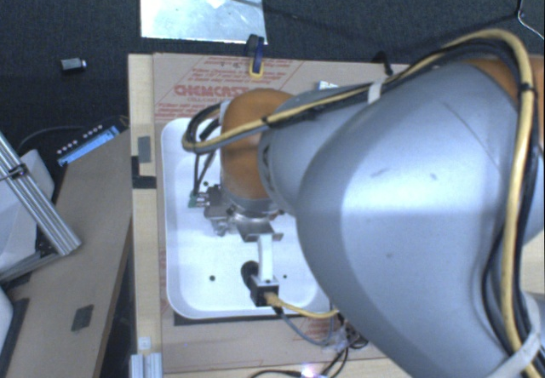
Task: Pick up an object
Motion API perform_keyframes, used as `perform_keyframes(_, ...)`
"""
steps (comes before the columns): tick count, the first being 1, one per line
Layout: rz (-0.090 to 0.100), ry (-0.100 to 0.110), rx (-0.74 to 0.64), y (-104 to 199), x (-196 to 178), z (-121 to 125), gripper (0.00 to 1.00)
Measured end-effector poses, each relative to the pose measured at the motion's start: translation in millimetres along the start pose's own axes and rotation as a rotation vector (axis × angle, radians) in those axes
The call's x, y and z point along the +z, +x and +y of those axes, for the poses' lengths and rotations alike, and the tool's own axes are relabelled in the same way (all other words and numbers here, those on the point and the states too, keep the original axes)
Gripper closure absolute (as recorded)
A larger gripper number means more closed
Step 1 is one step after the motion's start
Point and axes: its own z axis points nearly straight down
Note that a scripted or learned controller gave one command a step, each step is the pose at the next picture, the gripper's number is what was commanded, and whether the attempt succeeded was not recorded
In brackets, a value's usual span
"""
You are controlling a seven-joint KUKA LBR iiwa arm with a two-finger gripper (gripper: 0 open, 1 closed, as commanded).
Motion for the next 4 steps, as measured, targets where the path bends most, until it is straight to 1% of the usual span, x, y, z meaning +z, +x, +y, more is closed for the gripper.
perform_keyframes(1,0.008,-0.016,-0.006,15.5,-90.2,-30.6,1.0)
perform_keyframes(2,0.003,-0.009,0.001,-10.6,19.5,-49.5,1.0)
perform_keyframes(3,0.006,-0.017,-0.003,-6.0,-41.8,-31.0,1.0)
perform_keyframes(4,0.008,-0.024,-0.005,14.7,-117.2,31.4,1.0)
